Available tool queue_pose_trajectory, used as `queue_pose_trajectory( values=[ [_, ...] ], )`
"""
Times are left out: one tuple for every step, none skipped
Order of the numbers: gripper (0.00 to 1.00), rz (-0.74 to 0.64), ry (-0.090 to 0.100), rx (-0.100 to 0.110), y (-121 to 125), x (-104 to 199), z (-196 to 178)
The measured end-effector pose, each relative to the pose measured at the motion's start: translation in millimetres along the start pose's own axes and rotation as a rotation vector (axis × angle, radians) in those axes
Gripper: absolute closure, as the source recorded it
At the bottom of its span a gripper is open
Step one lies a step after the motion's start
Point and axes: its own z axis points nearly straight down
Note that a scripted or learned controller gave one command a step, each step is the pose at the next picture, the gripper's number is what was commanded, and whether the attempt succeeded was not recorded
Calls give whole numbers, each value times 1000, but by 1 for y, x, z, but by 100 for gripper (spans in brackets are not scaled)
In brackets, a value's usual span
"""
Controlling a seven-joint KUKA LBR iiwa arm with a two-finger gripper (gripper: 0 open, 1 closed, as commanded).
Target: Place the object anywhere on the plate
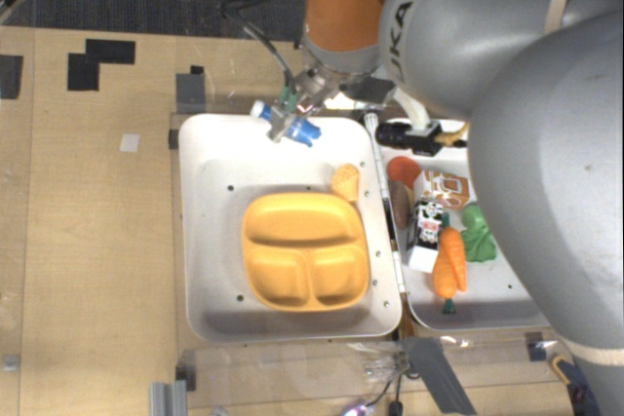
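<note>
Tool [291, 117] hangs at the left bin's [210, 209] twelve o'clock rim; finger state cannot be told. Bread-like piece [345, 180] lies just beside the yellow plate's [304, 248] one o'clock corner.

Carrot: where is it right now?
The carrot lies in the right bin, near its front, beside the green toy and just below the small carton.

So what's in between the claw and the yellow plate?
In the camera view, just bare white bin floor lies between the claw and the yellow plate. A small orange toy sits off to the side, by the plate's far right corner.
</note>
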Motion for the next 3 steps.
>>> queue_pose_trajectory(
  values=[
    [100,191,1,3,40,45,86],
    [100,185,-1,-4,43,46,73],
    [100,421,7,4,44,45,121]
  ],
)
